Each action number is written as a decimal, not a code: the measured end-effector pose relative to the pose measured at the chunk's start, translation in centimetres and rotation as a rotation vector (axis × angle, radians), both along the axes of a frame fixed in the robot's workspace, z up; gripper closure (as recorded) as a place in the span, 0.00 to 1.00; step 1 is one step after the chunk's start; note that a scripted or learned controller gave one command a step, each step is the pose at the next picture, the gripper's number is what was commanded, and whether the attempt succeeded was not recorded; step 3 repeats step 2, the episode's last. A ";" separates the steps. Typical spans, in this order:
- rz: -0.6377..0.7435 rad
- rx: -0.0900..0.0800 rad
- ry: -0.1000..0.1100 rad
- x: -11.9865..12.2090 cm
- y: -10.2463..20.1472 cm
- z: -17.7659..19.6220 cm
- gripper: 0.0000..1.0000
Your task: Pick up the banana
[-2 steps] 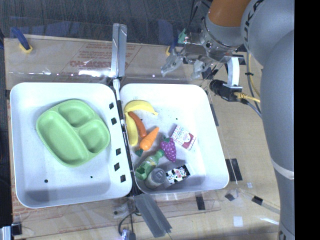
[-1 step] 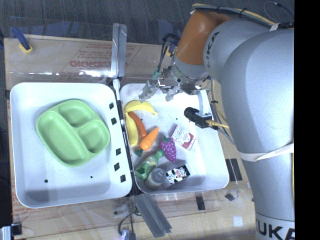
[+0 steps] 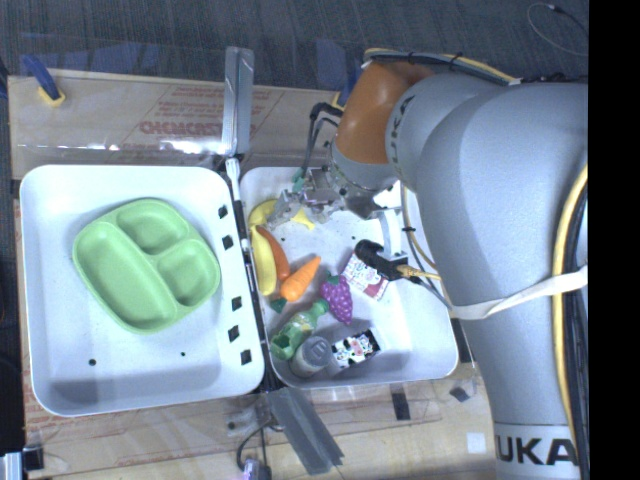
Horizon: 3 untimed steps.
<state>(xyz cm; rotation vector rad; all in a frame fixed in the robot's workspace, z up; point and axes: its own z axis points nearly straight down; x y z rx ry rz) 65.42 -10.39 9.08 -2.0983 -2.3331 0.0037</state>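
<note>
The yellow banana (image 3: 264, 264) lies along the left wall of the right bin (image 3: 425, 353), curving from the bin's upper left corner down toward the middle. A red-orange piece rests against its right side. My gripper (image 3: 298, 200) is low in the upper part of the right bin, just right of the banana's upper end. A small yellow bit (image 3: 301, 222) shows right under the gripper, and I cannot tell what it belongs to. The grey arm with its orange band (image 3: 372, 118) hides the bin's upper right part.
An orange carrot (image 3: 301, 277), purple grapes (image 3: 338, 299), a pink-white packet (image 3: 367, 277), a green bottle (image 3: 294, 330), a grey can (image 3: 312, 354) and a black-white item (image 3: 355, 347) crowd the right bin. The left bin (image 3: 50, 368) holds a green divided plate (image 3: 146, 262).
</note>
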 end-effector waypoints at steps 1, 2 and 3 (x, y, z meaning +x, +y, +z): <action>0.004 0.000 0.003 0.0 0.1 1.0 1.00; -0.121 -0.001 -0.002 0.3 4.6 10.1 1.00; -0.121 -0.001 -0.002 0.3 4.6 10.1 1.00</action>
